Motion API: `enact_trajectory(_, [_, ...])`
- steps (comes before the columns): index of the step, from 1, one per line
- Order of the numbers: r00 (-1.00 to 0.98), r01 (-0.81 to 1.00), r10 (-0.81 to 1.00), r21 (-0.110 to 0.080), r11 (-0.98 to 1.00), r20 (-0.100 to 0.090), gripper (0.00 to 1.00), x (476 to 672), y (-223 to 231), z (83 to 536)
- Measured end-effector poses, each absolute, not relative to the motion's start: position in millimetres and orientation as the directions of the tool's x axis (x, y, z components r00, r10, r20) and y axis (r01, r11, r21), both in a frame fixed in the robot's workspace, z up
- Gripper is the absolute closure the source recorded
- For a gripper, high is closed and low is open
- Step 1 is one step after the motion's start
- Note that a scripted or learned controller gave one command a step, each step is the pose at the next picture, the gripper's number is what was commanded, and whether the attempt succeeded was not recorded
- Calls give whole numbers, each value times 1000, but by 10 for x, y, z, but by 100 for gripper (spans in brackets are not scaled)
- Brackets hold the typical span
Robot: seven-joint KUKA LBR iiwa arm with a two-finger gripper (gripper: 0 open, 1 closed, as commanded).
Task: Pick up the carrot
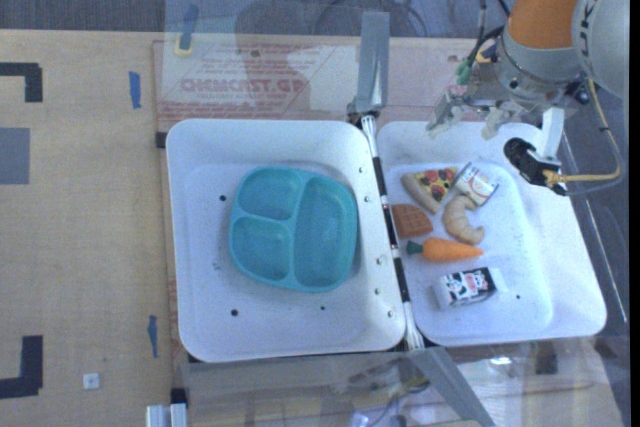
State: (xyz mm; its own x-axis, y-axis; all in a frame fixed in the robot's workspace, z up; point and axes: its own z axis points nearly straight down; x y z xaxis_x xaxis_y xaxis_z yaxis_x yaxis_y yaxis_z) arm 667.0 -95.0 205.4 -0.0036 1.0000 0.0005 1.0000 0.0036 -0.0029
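The carrot (452, 250) lies in the right bin (572, 300), touching the croissant (463, 219) just above it; a milk carton (465, 288) sits just below. The gripper (467, 119) hangs well above the carrot, jaws spread, holding nothing.

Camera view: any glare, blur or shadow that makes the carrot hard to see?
Camera view: light is even and soft; the carrot reads crisp orange against the right bin with only a faint shadow. The whole frame is slightly soft, and the pincer is small and cluttered by cables.
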Motion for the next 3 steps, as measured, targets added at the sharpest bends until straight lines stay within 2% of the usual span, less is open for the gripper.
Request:
enact_trajectory(1, [-132,991,991,8,132,0,0,5330,-1171,873])
enact_trajectory(2, [-123,992,992,12,123,-6,100,5349,-1223,957])
enact_trajectory(3, [39,999,999,-4,-39,0,100,4807,-457,1815])
